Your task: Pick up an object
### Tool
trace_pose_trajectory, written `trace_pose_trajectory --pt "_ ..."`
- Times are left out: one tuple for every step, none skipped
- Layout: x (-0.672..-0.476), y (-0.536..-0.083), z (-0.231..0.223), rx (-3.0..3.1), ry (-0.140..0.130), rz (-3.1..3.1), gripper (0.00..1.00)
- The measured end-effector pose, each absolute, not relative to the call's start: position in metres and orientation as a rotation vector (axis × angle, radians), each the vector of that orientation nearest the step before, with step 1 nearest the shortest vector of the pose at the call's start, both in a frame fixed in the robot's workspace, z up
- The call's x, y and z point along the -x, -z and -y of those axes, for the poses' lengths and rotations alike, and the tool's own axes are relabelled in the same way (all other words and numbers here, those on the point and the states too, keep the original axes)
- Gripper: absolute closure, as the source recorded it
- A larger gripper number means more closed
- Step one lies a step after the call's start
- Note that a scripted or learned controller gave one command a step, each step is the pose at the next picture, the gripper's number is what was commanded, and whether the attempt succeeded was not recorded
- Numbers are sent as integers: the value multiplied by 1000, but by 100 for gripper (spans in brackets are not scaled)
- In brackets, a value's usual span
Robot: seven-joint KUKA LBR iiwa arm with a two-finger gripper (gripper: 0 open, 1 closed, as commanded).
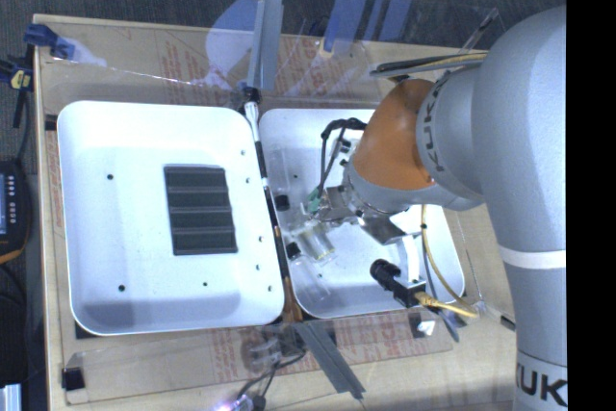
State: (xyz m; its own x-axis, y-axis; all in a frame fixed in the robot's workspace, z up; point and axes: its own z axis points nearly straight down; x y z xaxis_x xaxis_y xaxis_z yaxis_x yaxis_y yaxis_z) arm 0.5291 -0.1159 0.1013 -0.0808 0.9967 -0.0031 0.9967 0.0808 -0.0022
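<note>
— What are the bins made of?
— The left bin [87, 140] looks like smooth white plastic, faintly glossy; its dark ribbed pad [200, 209] is matt.
— And the arm [500, 140]?
— Satin grey casing, with a glossy orange band [390, 144].
— The bench [125, 63]?
— Pale wood, matt, under clear film.

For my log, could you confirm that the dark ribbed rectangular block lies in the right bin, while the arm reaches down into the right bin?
Not quite: the camera view shows the dark ribbed block lying in the left bin. The rest stands: the arm reaches down into the right bin.
</note>
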Motion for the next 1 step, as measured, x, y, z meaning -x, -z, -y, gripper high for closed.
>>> trace_pose_trajectory --pt "-571 -231 41 -2069 1 -2367 100"
